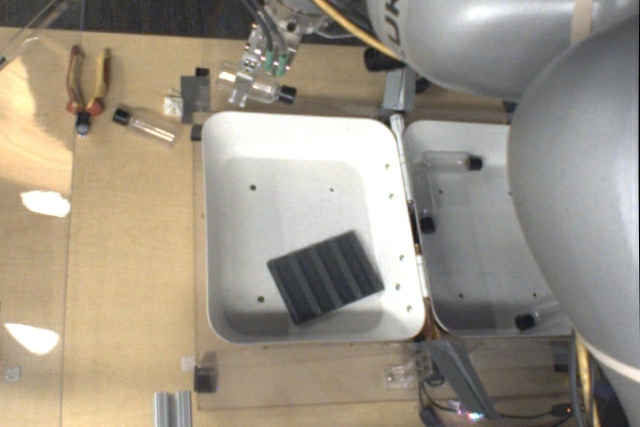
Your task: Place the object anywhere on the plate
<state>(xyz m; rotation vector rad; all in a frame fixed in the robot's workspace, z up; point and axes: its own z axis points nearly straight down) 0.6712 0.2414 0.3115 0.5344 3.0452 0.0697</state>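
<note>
A dark grey ribbed plate [325, 277] lies flat and turned at an angle in the near part of the left bin [230, 215]. My gripper [258, 80] hangs beyond that bin's far rim, over the wooden bench near the bin's back left corner. It is far from the plate. Small metal and green parts crowd the gripper's tip, and I cannot make out anything held there. The big grey arm and its orange band come in from the upper right.
The arm hides much of the right bin [470, 245]. On the bench at the left lie red-handled pliers [87, 85] and a small clear tube [145, 125]. Small fixtures sit by the left bin's back left corner [195, 95].
</note>
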